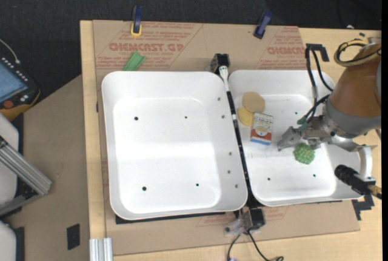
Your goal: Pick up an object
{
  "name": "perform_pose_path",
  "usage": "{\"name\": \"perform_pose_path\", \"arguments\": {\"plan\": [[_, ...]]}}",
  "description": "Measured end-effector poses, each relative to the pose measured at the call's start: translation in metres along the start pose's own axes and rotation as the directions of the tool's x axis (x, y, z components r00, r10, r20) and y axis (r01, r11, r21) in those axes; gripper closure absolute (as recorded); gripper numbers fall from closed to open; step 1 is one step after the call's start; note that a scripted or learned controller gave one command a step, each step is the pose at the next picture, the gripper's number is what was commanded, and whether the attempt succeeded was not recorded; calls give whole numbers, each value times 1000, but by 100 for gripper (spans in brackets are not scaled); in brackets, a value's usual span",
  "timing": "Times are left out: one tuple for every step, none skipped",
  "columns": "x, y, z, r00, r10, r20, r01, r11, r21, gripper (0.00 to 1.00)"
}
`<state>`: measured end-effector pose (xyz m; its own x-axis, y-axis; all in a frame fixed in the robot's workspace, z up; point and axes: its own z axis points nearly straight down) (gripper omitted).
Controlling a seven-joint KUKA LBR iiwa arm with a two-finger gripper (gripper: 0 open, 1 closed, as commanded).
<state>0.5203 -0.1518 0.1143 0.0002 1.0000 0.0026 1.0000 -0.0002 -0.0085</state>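
At the near edge of the bench [157, 235], a brown cardboard sheet shows below the bins, with one small black clip [251, 218] and a thin cable at the seam between them. Two shallow white bins sit side by side on the cardboard, both smooth, glossy and round-cornered. The left bin [121, 132] has four small dark holes in its floor. The right bin [285, 190] holds four things.

Nearest among them is one green ball [304, 154], rough and knobbly, lying on the right part of the bin floor. The end effector [297, 137] hangs just above and beside it, its grey metal parts pointing left; whether it is released or clenched cannot be told, and nothing is plainly seen between its parts. The arm [357, 99] comes in from the right, with an orange-brown band above the grey wrist and black cables looped around it.

Left of the ball, well apart from it, lies one small flat carton [262, 129], white with red and blue print. Touching its upper left corner is one pale yellow block [245, 116], and just behind that one tan, rounded, bread-like piece [254, 101].

Farther back, one black clip [219, 62] holds the seam at the bins' far edge. Beyond it the cardboard carries red printed lettering, one flat green strip [134, 61] at the left, and two clamps on the far edge: one yellow and blue [137, 21], one blue [263, 23].
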Motion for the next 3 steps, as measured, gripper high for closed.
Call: {"name": "perform_pose_path", "arguments": {"plan": [[6,2,26,1000,2,10,-1,1000,-17,0],[48,41,24,1000,4,25,-3,1000,-27,0],[-35,103,20,1000,3,9,-3,1000,-22,0]]}}
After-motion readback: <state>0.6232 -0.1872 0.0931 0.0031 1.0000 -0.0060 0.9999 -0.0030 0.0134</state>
